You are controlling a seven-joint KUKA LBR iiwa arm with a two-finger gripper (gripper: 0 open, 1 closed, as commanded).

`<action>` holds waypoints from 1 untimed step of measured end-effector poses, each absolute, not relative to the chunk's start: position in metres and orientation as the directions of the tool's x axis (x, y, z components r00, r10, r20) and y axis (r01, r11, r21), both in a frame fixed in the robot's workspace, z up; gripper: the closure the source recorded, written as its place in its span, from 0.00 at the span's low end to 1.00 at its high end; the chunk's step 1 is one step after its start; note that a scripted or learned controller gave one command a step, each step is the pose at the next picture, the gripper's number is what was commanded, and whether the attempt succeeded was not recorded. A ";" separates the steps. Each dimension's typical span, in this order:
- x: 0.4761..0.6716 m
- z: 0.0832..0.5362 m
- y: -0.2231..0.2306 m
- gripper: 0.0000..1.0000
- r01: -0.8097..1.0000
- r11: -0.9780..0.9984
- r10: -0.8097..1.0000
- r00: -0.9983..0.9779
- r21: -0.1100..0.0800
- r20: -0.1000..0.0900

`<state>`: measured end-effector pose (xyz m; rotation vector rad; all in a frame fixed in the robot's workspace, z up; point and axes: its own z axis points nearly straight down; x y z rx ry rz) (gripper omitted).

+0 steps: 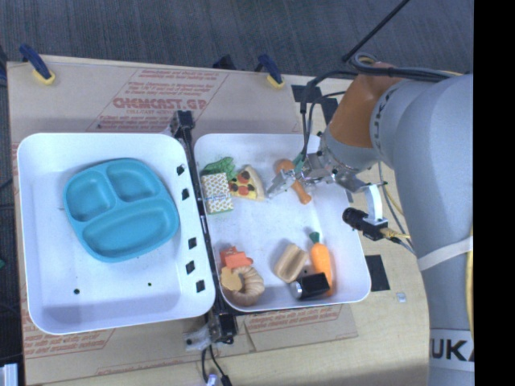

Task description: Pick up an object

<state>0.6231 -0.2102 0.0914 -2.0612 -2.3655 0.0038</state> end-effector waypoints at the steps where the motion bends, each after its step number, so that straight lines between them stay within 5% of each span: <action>1: 0.624 0.102 -0.210 1.00 0.990 0.141 0.990 -0.141 -0.005 0.002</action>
